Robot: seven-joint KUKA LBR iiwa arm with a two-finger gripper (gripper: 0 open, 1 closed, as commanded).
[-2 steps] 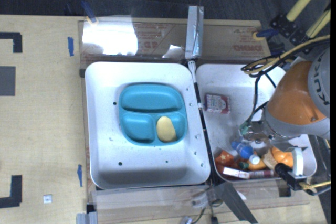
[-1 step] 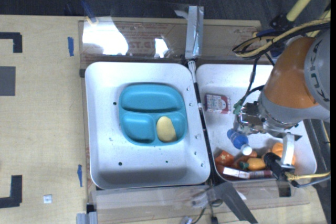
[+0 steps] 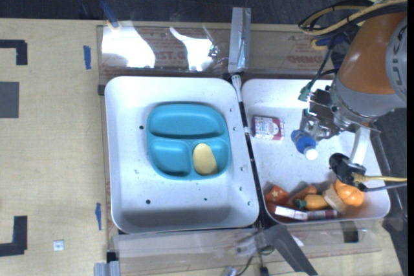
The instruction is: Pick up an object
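My gripper (image 3: 315,128) hangs over the upper middle of the right bin (image 3: 284,97), reaching in from the right. A small blue object with a white end (image 3: 304,142) sits right at the gripper's lower left tip; whether it is gripped or only touched cannot be made out. A red and white carton (image 3: 267,127) lies to the left of the gripper, apart from it. In the left bin (image 3: 123,139), a yellow lemon-like object (image 3: 204,158) rests in the lower right compartment of a blue divided tray (image 3: 174,132).
Along the front wall of the right bin lies a pile: a red item (image 3: 277,194), orange pieces (image 3: 317,201), an orange fruit (image 3: 350,194) and a marker-like stick (image 3: 299,212). A metal divider (image 3: 239,42) stands behind the bins.
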